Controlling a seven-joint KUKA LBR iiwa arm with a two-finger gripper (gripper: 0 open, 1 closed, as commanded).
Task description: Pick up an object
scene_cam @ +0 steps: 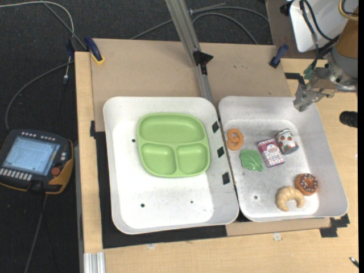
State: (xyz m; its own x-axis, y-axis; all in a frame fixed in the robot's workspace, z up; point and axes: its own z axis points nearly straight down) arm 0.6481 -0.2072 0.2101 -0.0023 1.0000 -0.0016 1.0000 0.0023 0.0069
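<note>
Looking at the gripper (303,100): hanging over the far right corner of the right bin (330,169), carrying nothing, well apart from every item; cannot tell whether set wide or narrow.

Scanning that bin's 6 candidates from left to right: orange ring (234,139) lying close to the left wall, green piece (251,160) seemingly touching the pink box (271,152), box pressing against a small striped item (287,141), croissant (289,198) and doughnut (306,183) sitting together near the near right corner.

Judging the risks: probably closing on 2 things at once or shoving a neighbour aside, owing to that crowding; possibly striking the wall while going for the ring; likely slipping off the croissant's rounded back.

Taking in the setting from left to right: teach pendant (34,161) resting on dark carpet with cables trailing, wooden bench (148,67) carrying both bins, left bin (165,212) holding a green plate (173,144) with 3 compartments, aluminium post (182,21) rising between the 2 bins.
</note>
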